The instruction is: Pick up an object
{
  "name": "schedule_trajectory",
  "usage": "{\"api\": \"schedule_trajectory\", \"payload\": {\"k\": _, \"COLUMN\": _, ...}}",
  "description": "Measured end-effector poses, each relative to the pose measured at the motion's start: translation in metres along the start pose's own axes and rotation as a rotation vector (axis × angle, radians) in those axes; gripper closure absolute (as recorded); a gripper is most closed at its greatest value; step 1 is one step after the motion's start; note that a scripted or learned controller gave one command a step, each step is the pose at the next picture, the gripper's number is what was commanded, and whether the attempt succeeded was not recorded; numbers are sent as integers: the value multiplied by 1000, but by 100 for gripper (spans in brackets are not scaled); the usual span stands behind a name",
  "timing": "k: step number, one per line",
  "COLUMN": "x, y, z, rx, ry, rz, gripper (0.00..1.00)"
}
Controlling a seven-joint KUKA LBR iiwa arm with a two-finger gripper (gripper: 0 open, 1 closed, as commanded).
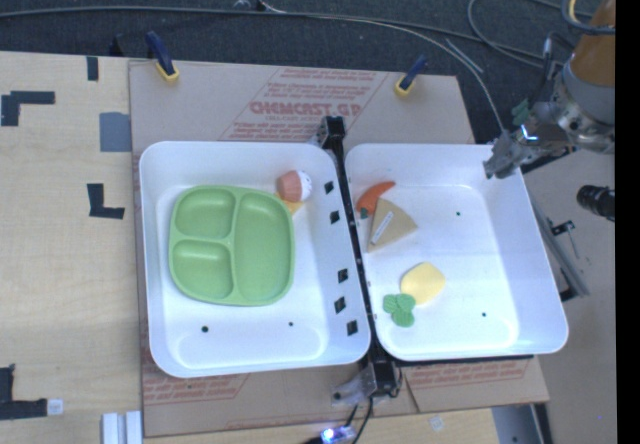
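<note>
We take the black divider (345, 232) between the two bins as our landmark and read from its left side across to the right. Left of it, in the left bin (160, 332), lies a green sectioned plate (232, 245), and between that plate and the divider sits a small peach-and-white toy (293, 186), close to the divider's upper end.

Just right of the divider, in the right bin (520, 322), an orange curved piece (374, 194) touches a tan wedge (391, 225); lower down sit a yellow rounded piece (423, 283) and, beside it toward the divider, a small green piece (400, 309).

Far right of the divider, past the right bin's upper corner, hangs the gripper (503, 160), at the end of the arm (590, 62). We cannot tell how far it is spread, and we see nothing held in it.

We judge the step in hand to be the approach, with no object yet chosen. The yellow rounded piece looks the best target to us: smooth, plump, and with open floor on its far side. To do this well, we would come down centred over it, straddling its narrower width, and keep clear of the green piece. The wedge and orange piece, being in contact, risk a double or glancing grab.
</note>
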State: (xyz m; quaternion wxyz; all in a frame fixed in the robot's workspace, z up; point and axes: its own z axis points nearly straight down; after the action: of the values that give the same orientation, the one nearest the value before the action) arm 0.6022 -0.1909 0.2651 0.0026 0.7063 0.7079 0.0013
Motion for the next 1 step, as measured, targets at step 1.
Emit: {"api": "schedule_trajectory", "payload": {"k": 1, "x": 55, "y": -15, "z": -5, "rx": 6, "ry": 3, "rz": -3, "gripper": 100}}
